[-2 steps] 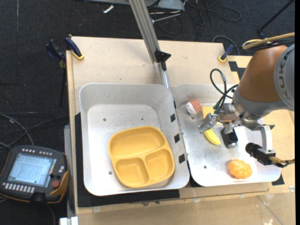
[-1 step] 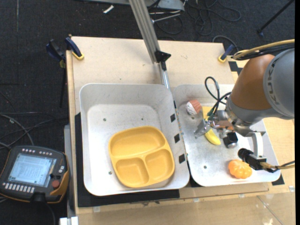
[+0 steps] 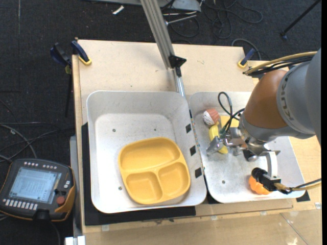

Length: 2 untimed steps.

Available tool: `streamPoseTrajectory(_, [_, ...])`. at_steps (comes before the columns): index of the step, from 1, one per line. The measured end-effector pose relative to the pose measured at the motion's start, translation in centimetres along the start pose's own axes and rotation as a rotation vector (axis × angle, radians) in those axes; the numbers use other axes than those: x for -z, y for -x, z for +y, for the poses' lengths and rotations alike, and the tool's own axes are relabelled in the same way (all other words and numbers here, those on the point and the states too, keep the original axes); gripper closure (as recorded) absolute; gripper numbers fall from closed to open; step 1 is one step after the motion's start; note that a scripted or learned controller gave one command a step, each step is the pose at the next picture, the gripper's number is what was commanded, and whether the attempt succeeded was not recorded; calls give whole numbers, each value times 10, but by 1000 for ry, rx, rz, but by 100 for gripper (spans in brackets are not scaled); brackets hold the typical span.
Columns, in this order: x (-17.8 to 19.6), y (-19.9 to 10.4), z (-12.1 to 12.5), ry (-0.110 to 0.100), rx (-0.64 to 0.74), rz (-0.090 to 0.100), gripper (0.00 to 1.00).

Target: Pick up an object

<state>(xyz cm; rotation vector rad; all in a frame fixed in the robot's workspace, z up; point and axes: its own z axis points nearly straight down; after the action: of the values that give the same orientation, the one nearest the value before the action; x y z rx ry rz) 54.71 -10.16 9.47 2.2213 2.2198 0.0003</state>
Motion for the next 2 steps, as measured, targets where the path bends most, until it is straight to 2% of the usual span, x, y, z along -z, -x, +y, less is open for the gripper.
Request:
streamPoseTrajectory(1, [11,0,0,1,0,1,100])
streamPoseTrajectory(2, [73,-4,6,5,4,0,100])
